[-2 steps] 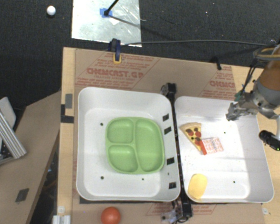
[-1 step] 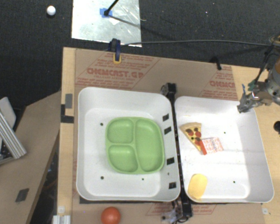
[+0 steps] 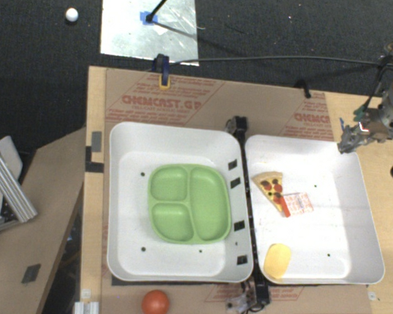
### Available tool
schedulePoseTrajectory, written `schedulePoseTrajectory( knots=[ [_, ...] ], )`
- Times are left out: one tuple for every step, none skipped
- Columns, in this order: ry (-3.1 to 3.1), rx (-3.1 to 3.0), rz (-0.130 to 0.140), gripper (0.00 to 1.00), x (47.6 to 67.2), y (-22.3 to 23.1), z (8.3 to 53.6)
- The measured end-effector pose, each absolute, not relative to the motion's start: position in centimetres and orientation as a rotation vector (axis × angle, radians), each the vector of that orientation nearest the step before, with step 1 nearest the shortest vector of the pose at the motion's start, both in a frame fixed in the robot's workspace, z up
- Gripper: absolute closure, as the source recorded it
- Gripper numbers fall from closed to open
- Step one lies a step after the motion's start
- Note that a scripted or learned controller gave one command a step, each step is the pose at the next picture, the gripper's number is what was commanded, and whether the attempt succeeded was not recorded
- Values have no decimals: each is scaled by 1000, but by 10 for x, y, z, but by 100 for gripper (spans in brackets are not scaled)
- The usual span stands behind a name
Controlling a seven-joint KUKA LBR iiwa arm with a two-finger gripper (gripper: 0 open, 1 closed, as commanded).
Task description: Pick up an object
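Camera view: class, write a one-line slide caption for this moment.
Gripper hovers by the right bin's far corner; pizza slice, packet and yellow piece lie inside; green tray fills the left bin.

Bright, even light; sharp, mild glare.

Two white bins are sitting side by side, the left bin (image 3: pixel 124 181) and the right bin (image 3: pixel 353 217). The left one is holding one green divided tray (image 3: pixel 188 203). The right one is holding three things: one toy pizza slice (image 3: pixel 268 185), one small red-and-white packet (image 3: pixel 295 204) and one yellow object (image 3: pixel 277 259).
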State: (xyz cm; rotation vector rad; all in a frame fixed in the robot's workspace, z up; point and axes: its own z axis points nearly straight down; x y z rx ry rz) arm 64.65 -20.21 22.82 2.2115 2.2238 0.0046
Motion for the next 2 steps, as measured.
schedulePoseTrajectory(
  knots=[
    [2230,2210,3,100,650,-153,232],
    [2230,2210,4,100,648,-103,241]
  ],
)
